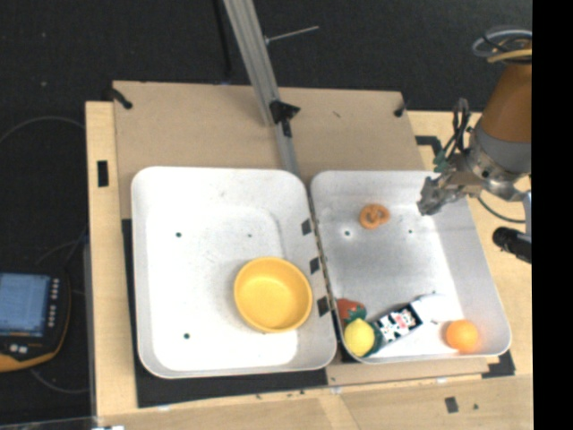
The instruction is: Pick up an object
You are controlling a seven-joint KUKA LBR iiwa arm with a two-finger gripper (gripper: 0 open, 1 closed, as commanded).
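The arm comes in from the right, and my gripper (431, 200) hangs over the upper right part of the right bin (394, 258). A small orange pretzel-shaped piece (374, 215) lies to its left, apart from it. Along the bin's front edge lie a yellow lemon (359, 337), a red and green strawberry-like piece (349, 311), a black and white patterned box (400, 322) and an orange ball (462, 334). I see nothing between the gripper's tips.
A yellow bowl (272, 294) sits in the left bin (197, 240), near its right wall. A slanted metal pole (260, 70) rises behind the bins. A handheld pendant (31, 316) lies off the bench at the left.
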